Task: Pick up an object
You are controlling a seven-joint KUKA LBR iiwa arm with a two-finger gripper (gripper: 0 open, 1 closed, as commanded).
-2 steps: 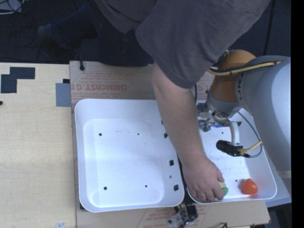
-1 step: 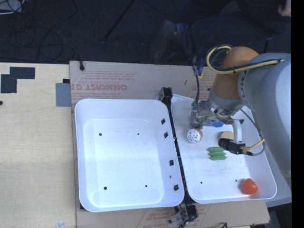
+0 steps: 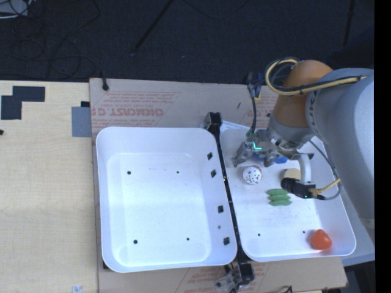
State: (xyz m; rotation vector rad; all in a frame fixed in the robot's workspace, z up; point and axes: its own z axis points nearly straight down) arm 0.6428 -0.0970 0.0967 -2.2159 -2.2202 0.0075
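Beneath the wrist, pincer (image 3: 255,157) obscured

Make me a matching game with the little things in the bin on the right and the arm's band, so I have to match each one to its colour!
Things:
1. dotted ball
2. pod-shaped toy
3. round toy in the bin's near right corner
4. band above the arm's wrist

Colours:
A. green
B. orange
C. white with dark spots
D. orange-red

Pairs: 1-C, 2-A, 3-D, 4-B
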